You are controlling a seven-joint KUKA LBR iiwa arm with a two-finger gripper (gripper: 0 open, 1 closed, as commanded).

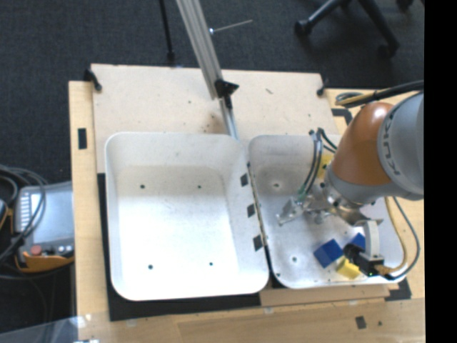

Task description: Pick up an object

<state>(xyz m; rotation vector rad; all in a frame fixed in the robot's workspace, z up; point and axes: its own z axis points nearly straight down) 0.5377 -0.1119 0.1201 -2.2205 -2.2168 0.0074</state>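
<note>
Gripper (300, 210) seen low in the right bin (277, 174), its opening not made out, blue block (328, 252) lying near, toward the front rim.

Two shallow white bins were counted: the left bin (178, 213) at the frame's centre left and the right bin (275, 163) at its centre right. In the lower right, one blue block (328, 252) and one yellow piece (348, 269) were counted; a smaller blue patch (357, 241) just above them could not be settled as a second block. One arm (371, 148) was counted at the right, one aluminium rail (200, 34) at upper centre, one office chair (357, 6) at upper right.
</note>
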